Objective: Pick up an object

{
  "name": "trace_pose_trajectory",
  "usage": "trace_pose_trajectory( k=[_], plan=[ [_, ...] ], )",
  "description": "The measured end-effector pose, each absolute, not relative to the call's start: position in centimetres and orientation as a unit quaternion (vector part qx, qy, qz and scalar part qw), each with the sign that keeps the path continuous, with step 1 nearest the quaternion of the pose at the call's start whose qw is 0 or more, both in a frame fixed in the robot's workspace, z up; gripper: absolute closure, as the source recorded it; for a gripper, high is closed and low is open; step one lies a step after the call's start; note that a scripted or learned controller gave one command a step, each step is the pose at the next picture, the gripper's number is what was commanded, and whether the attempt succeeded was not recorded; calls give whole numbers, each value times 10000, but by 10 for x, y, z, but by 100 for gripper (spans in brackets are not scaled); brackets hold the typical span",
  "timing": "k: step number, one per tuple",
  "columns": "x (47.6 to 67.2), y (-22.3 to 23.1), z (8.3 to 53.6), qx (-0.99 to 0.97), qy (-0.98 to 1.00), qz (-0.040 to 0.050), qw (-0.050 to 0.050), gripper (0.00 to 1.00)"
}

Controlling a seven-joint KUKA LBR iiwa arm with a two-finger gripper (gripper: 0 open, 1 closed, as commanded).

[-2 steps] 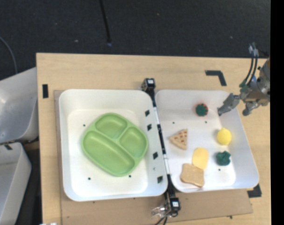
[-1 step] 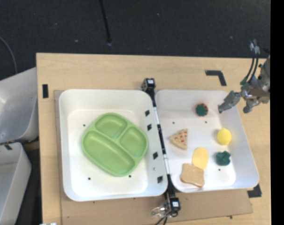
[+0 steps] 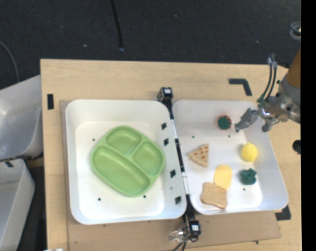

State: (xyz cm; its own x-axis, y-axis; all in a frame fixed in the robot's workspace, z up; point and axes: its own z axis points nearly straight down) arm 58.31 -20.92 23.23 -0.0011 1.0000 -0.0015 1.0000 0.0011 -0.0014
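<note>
**K:** Red-and-green small item (image 3: pixel 224 122), looks like a toy strawberry, sits on the right bin (image 3: pixel 199 111) floor just left of the pincer (image 3: pixel 253 119). Near it, not touching as far as I can tell.

**M:** Pincer state?

**K:** Spread apart. One finger (image 3: pixel 245 120) angles down-left toward the strawberry, the other sits further right near the bin's right wall. Nothing between them.

**M:** What else is within reach?

**K:** Yellow lemon-like ball (image 3: pixel 249 152) just below the pincer. Dark green lump (image 3: pixel 247 176), maybe broccoli, further below that, beside the right wall. Pale yellow piece (image 3: pixel 223 175) below and left of the pincer, its lower end touching or overlapping a tan bread slice (image 3: pixel 214 195) near the bin's front edge. Pizza wedge (image 3: pixel 200 155) well left and lower, close to the divider between the bins.

**M:** Left bin?

**K:** Left bin (image 3: pixel 74 192) is far left of the pincer. Holds a green divided plate (image 3: pixel 127 160), three compartments, lying flat and turned at an angle.

**M:** Arm?

**K:** Arm (image 3: pixel 289 95) comes in from the right, above the bin's upper right corner; grey wrist with cabling. Bins sit on a light wood bench (image 3: pixel 105 80).
</note>
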Motion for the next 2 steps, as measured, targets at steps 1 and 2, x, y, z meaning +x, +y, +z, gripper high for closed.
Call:
trace_pose_trajectory(
  k=[1,2],
  plan=[
    [588,-214,189,7076,7066,-10,3,0],
    [590,-220,145,7080,7062,-14,-1,0]
  ],
)
